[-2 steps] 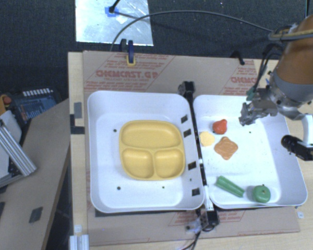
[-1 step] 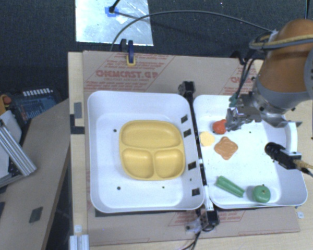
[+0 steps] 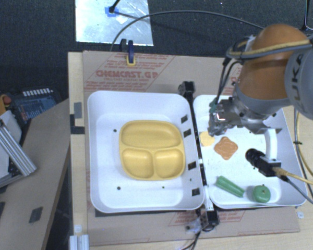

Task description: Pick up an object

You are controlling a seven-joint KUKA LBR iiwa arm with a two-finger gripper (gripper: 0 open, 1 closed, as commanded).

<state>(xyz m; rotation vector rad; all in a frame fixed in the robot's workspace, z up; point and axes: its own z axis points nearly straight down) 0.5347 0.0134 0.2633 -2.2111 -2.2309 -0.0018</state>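
My gripper [image 3: 218, 120] hangs low over the back left part of the right bin [image 3: 289, 139], under the grey and orange wrist. Just in front of it and slightly left lies a small pale yellow piece [image 3: 206, 138]. An orange waffle-like piece [image 3: 226, 148] lies to the right of that one, a little nearer the front. Toward the bin's front rest a green cylinder [image 3: 229, 186] on its side and a green round thing [image 3: 261, 193]. The arm hides the back of this bin.
The left bin [image 3: 101, 155] holds a yellow divided tray [image 3: 150, 149] with three compartments. A black-clipped divider [image 3: 194, 139] runs between the two bins. Brown cardboard lies beneath both bins.
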